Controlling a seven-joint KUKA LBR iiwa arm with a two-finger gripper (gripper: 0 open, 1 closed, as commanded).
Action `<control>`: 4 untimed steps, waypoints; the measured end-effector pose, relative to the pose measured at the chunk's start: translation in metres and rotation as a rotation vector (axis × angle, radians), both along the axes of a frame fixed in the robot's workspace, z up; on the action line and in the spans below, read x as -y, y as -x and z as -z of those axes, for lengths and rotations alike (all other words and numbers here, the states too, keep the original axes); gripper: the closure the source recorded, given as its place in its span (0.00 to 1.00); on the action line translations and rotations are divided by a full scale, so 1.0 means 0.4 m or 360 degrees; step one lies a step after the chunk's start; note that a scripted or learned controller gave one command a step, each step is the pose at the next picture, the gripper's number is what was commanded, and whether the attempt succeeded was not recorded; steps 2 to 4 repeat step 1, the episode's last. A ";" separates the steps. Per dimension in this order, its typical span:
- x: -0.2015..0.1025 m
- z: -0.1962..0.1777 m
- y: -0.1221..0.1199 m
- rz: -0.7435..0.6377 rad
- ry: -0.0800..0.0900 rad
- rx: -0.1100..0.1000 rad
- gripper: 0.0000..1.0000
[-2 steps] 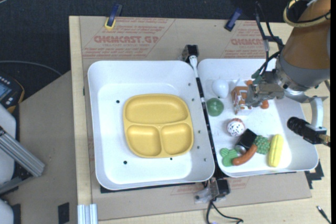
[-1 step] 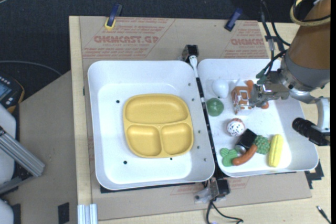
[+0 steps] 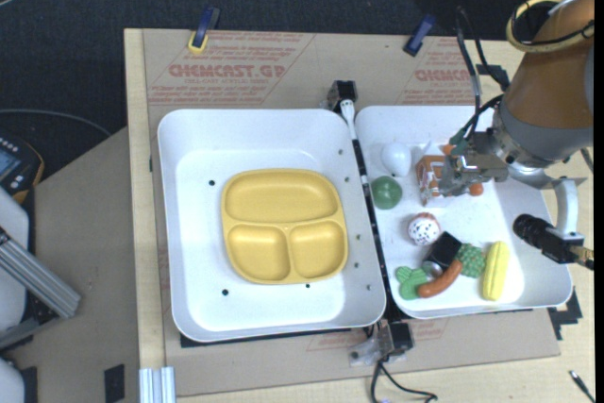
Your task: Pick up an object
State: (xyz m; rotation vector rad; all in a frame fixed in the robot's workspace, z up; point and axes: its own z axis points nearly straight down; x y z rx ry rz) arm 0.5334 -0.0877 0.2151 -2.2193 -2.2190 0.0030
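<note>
My gripper (image 3: 444, 176) reaches into the right bin (image 3: 538, 231) from the right and sits low near its back middle. An orange and white item (image 3: 430, 175) lies right at its tip; whether it is held is unclear. Just left of it are a white object (image 3: 394, 156) and a green ball (image 3: 385, 193). A spotted white ball (image 3: 424, 227) lies below the gripper. Towards the bin's front are a black block (image 3: 441, 251), a red sausage (image 3: 442, 280), a green toy (image 3: 410, 278) and a yellow corn cob (image 3: 494, 271).
The left bin (image 3: 189, 203) holds a yellow divided tray (image 3: 283, 224). A black divider (image 3: 359, 175) runs between the two bins. The arm's grey body and orange band (image 3: 552, 71) hang over the right bin's back right corner.
</note>
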 end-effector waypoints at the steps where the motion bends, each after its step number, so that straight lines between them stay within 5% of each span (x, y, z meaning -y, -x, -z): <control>1: 0.022 -0.034 0.030 0.0001 0.0000 0.0004 1.00; 4: 0.022 -0.034 0.030 0.0001 0.0000 0.0004 1.00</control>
